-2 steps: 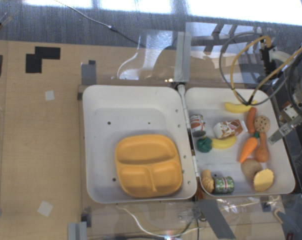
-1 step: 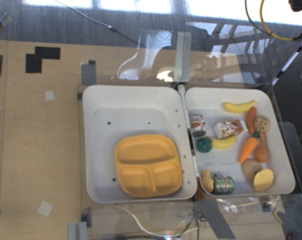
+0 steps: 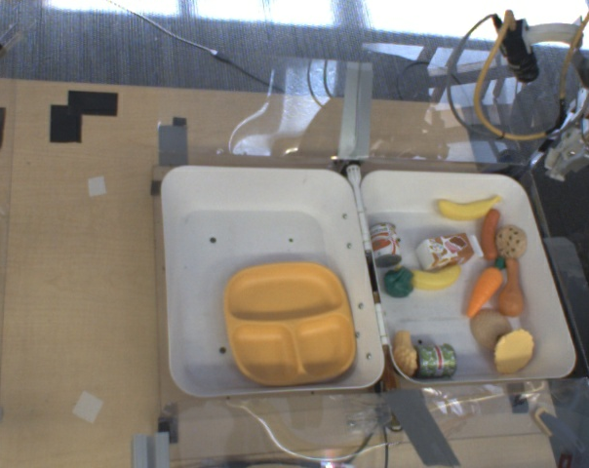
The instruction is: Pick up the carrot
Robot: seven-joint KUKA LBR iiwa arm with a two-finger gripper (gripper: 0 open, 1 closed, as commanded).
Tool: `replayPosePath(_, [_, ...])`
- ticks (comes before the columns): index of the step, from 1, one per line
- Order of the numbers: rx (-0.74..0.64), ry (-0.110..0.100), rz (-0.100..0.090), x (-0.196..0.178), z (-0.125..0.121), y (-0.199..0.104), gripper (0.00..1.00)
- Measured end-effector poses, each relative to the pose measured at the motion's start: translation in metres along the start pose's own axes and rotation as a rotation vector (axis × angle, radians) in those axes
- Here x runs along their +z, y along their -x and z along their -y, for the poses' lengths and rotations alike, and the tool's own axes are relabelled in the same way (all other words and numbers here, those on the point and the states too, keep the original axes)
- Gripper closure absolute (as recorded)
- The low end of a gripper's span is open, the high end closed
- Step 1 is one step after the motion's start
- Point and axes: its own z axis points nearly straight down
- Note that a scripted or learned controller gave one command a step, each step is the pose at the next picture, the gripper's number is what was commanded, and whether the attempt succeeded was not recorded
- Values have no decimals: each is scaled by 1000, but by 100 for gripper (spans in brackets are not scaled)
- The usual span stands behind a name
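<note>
The carrot [image 3: 484, 290], orange with a small green top, lies at a slant in the right bin [image 3: 553, 291], toward its right side. A brown-orange elongated piece [image 3: 512, 292] lies right against it. My gripper [image 3: 570, 152] hangs at the view's right edge, above and behind the bin's far right corner, well clear of the carrot. It is small and partly cut off by the frame's edge.
Around the carrot lie a banana [image 3: 467, 207], a red sausage [image 3: 490, 232], a cookie [image 3: 511, 241], a white-and-red packet [image 3: 446, 252], a potato [image 3: 488, 327] and a yellow wedge [image 3: 514, 351]. The left bin [image 3: 192, 261] holds a yellow divided tray [image 3: 290, 322]. Yellow cables [image 3: 490, 86] loop behind.
</note>
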Motion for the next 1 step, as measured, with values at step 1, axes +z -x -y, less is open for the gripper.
replayPosePath(1, [-97, 0, 9, 121, 3, -8, 100])
